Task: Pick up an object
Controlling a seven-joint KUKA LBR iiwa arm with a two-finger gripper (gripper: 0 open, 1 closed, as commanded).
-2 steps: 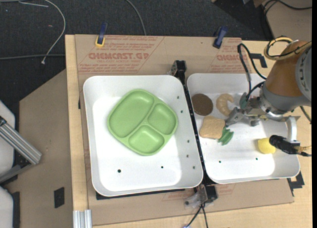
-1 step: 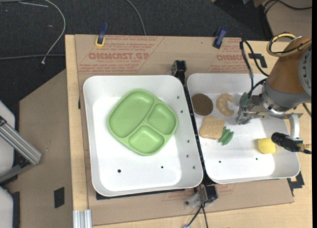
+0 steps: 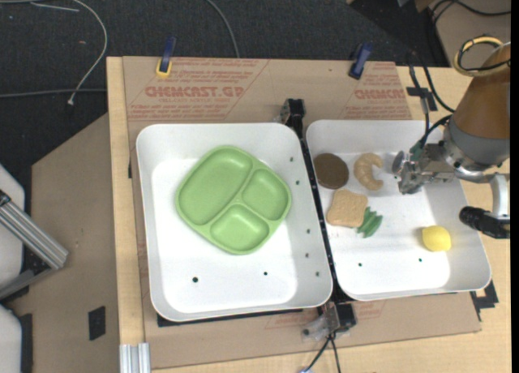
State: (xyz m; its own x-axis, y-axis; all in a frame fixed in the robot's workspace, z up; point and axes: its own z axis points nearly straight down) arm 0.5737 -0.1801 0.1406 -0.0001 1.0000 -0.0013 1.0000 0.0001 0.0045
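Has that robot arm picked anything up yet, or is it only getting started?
Nothing looks picked up so far. The brown round piece, pale curved piece, toast-like slice, green bit and yellow lump all lie in the right bin. The gripper hangs in that bin beside the pale curved piece. Closing on something and lifting remain.

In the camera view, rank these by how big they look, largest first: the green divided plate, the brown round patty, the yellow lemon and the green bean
1. green divided plate, by far
2. brown round patty
3. yellow lemon
4. green bean, though close to the lemon, so that order is unsure
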